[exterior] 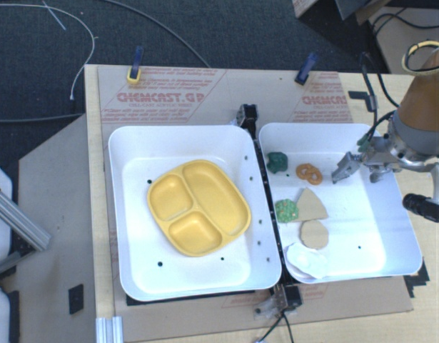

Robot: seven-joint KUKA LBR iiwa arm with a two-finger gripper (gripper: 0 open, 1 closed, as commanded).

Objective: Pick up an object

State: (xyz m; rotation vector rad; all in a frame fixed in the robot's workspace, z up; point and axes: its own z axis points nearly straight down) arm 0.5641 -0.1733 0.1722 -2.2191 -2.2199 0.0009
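Note:
The right bin point(390, 256) holds several small items. A dark green lump point(277, 162) and an orange pretzel-shaped piece point(309, 173) lie near its far left. Closer to me are a light green bumpy piece point(286, 209), a tan wedge point(313, 205), a tan round piece point(314, 234) and a white crumpled piece point(305, 261). My gripper point(358, 172) hovers over the bin's far right part, to the right of the pretzel piece. It is open, with nothing between its fingers.
The left bin point(133, 263) holds a yellow three-compartment tray point(198, 206). Black hardware point(247, 114) sits at the divider between the bins. Two blue clamps point(136, 64) point(305, 68) grip the board's far edge. Cables run at the right by the arm.

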